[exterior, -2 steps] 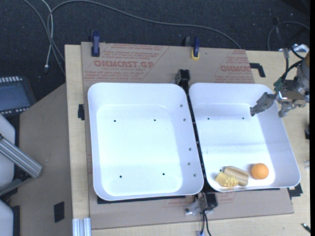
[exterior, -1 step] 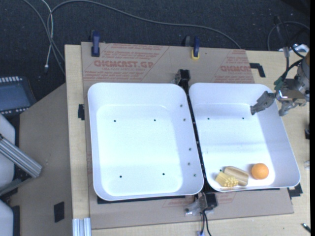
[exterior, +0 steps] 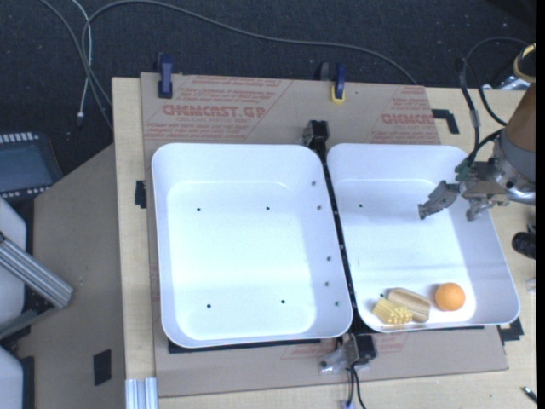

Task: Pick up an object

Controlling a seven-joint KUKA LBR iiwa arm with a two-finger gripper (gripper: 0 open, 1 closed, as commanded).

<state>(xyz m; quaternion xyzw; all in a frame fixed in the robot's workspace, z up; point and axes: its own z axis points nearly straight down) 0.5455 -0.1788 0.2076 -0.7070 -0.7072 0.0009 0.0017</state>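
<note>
Three small items lie at the near edge of the right bin (exterior: 383, 186): an orange ball (exterior: 450, 296), a tan oblong piece (exterior: 410, 300) and a yellow corn-like piece (exterior: 392, 314) touching it. My gripper (exterior: 448, 212) hangs over the right bin's far right part, well behind those items. Its fingers are spread open with nothing between them. The grey arm enters from the right edge.
The left bin (exterior: 247, 164) sits beside the right one, with a black clamp (exterior: 317, 132) at the far end of the seam. Both rest on a brown board (exterior: 213, 105) held by blue clips. Cables run over the dark floor behind.
</note>
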